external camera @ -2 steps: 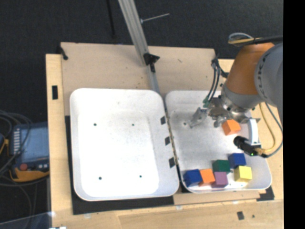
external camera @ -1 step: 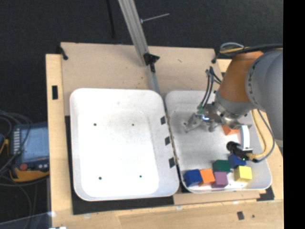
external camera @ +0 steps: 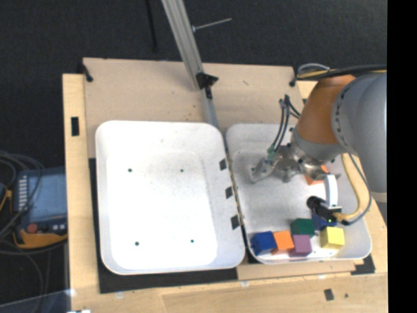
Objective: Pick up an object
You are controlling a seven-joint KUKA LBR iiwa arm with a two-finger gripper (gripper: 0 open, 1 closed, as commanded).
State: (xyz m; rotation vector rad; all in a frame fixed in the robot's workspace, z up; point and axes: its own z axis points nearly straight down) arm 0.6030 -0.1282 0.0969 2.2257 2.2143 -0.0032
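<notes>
Pale board forms the surface (external camera: 163, 90) under two white bins; the gripper (external camera: 266, 167) hangs over the right bin (external camera: 260, 135), its state not discernible. Small blocks, blue (external camera: 263, 242), orange (external camera: 284, 240), purple (external camera: 301, 244), green (external camera: 302, 227) and yellow (external camera: 332, 237), are clustered along the near wall, well apart from it. They are judged light, rigid and best pinched across flat sides; no writing can be read.

We see our arm (external camera: 365, 119) as a thick, rounded grey tube with a smooth, faintly glossy shell. Above the wrist a broad orange band (external camera: 319, 113) wraps around it. Below the band the wrist narrows to a grey collar. Thin dark cables (external camera: 284, 119) loop out beside the band and run down toward the claw (external camera: 264, 168), a small piece of pale grey metal. A yellowish cable (external camera: 362, 194) curves along the arm's lower side.
</notes>
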